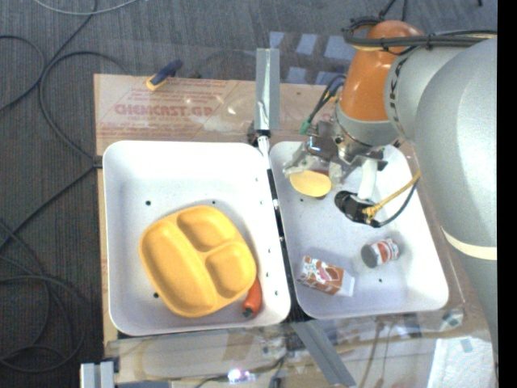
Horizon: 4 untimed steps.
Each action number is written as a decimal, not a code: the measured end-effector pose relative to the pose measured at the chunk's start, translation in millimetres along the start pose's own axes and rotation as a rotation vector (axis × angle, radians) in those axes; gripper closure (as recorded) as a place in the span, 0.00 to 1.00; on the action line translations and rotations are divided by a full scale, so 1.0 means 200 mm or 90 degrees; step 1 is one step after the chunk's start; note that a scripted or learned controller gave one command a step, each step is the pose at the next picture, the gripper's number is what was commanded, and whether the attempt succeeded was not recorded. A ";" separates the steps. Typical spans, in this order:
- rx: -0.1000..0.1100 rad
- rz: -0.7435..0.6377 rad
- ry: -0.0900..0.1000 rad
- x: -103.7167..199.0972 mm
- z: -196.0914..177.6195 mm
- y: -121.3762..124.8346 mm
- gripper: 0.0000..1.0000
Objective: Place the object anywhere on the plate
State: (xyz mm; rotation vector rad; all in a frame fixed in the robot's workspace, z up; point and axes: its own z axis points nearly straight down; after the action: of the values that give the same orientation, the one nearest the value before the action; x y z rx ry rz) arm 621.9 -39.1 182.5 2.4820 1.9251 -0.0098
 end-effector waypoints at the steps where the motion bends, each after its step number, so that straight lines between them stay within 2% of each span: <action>1: -0.001 -0.322 0.003 0.23 -0.14 -0.38 1.00; 2: -0.001 -0.314 0.002 0.56 0.00 -0.56 1.00; 3: 0.000 -0.096 0.001 0.55 0.33 -0.86 1.00; 4: -0.008 0.087 0.014 0.69 0.40 -0.68 1.00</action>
State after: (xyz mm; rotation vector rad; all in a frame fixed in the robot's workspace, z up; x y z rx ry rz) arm 523.7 127.7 101.5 2.6097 1.7536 0.0299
